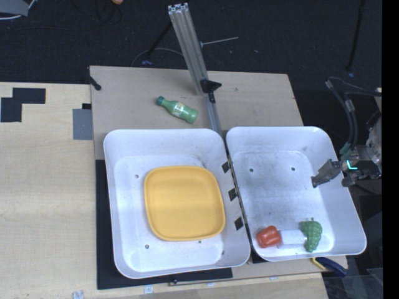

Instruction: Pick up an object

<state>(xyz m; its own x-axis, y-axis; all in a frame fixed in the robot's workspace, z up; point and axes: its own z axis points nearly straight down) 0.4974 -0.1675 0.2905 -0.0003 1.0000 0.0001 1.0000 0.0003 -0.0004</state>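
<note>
Two small toys lie in the right bin (274, 143), at its near edge: a red pepper (269, 236) and, beside it, a green broccoli-like piece (311, 233). Over that bin's right rim the gripper (335, 170) hangs with nothing in it, its claw spread. Left of that bin, another bin (118, 167) holds a yellow plate (184, 202). Behind it lies a green bottle (177, 109).
</note>
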